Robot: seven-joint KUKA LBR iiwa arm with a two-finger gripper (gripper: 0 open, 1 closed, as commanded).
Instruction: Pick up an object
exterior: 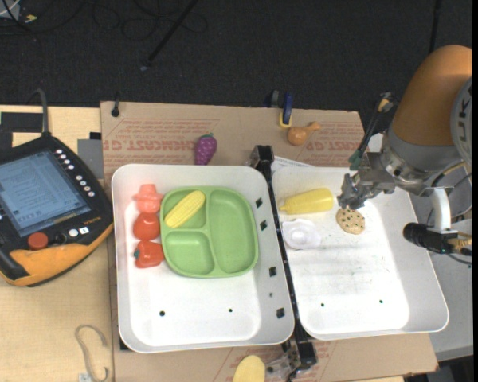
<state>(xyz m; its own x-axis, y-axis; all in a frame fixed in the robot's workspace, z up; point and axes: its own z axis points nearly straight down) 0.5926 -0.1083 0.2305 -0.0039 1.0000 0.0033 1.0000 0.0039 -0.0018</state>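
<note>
In the right bin (382, 309) lie a yellow block-like toy (307, 202), a brown cookie (351, 220) and a small white object (299, 234). My gripper (350, 194) hangs at the bin's far right, just above the cookie and right of the yellow toy. Nothing shows between its fingers. The left bin (191, 317) holds a green divided plate (211, 233) with a yellow corn cob (182, 208) on it, and red and pink toys (146, 225) along its left side.
A teach pendant (36, 201) lies left of the bins. On the cardboard behind them sit a purple toy (205, 149) and an orange-brown toy (300, 134). A yellow object (249, 368) rests at the front edge. A black fitting (430, 237) juts out right of the bin.
</note>
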